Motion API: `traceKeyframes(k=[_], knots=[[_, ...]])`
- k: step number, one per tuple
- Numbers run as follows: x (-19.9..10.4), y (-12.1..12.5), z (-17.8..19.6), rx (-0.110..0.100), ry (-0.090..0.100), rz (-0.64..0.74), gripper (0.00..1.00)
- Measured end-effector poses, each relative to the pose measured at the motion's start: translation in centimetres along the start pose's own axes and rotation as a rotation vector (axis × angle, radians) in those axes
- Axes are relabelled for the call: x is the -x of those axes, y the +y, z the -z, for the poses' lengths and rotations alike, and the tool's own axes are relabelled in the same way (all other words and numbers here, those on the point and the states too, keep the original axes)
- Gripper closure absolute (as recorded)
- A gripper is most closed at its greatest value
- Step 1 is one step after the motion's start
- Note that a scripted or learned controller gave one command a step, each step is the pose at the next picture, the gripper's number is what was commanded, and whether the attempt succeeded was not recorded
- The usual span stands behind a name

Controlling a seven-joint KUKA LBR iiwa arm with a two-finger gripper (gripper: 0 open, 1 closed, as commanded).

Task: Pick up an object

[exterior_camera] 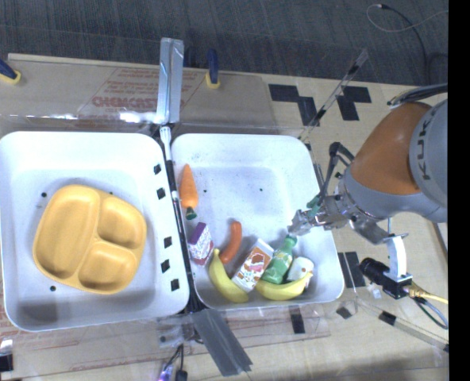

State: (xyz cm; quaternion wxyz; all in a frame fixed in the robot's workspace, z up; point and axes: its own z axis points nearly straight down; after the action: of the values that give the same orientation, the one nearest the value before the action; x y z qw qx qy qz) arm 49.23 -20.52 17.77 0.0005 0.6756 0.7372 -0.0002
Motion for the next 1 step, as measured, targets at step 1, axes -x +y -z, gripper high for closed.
traceKeyframes(k=[1], knots=[[-0.02, 0.00, -0.02, 0.000, 0.000, 0.000, 0.00]])
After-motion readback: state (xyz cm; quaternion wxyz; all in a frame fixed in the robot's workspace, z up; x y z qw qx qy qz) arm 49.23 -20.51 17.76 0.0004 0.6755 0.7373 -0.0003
